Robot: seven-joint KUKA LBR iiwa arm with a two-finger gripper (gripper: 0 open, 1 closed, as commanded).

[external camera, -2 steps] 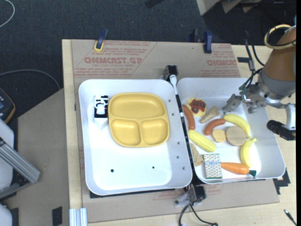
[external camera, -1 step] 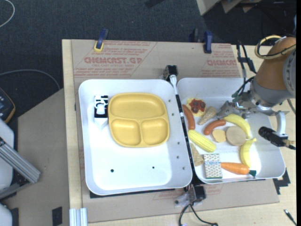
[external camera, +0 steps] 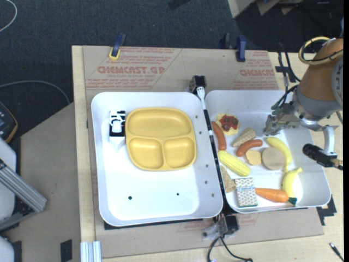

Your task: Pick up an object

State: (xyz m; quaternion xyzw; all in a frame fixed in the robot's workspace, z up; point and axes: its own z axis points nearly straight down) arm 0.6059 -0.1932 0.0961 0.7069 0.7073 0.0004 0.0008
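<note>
A: Camera view: gripper [external camera: 271, 125] hangs over the right bin [external camera: 319, 198], near the banana [external camera: 280, 148]; finger state cannot be told.

B: Nothing held. Advise descending straight onto the banana, avoiding the sausage [external camera: 248, 146] beside it.

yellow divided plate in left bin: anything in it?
Empty. All three compartments of the yellow plate show bare; the toy food lies in the right bin.

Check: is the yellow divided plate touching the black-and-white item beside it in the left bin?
Touching, as far as the camera view shows: the yellow plate's left rim meets the black-and-white item's right edge, with no white bin floor between them.
</note>
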